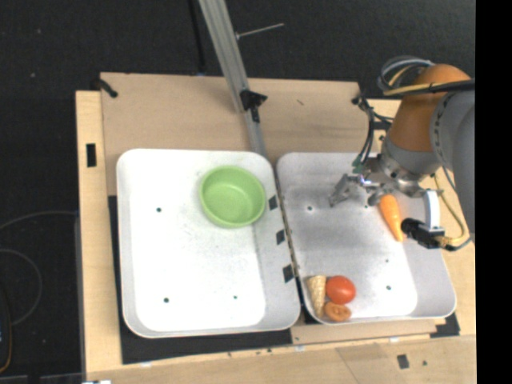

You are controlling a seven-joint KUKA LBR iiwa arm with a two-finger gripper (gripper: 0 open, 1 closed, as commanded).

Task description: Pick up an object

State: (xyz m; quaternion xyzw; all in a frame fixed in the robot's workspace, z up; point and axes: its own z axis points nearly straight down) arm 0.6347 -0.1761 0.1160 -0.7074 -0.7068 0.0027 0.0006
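My gripper hangs over the far right part of the right bin, open, with nothing between its fingers. An orange carrot-shaped piece lies just to the gripper's right, beside the nearer finger and outside the gap. In the right bin's near left corner sit a red tomato, a pale yellow cone-shaped piece and a small orange-brown piece. A green bowl stands upright in the far middle of the left bin.
A grey metal pole slants down from the top to the bins' shared far edge. The arm's orange band and its cables hang over the right bin's right side. The wooden bench surrounds both bins.
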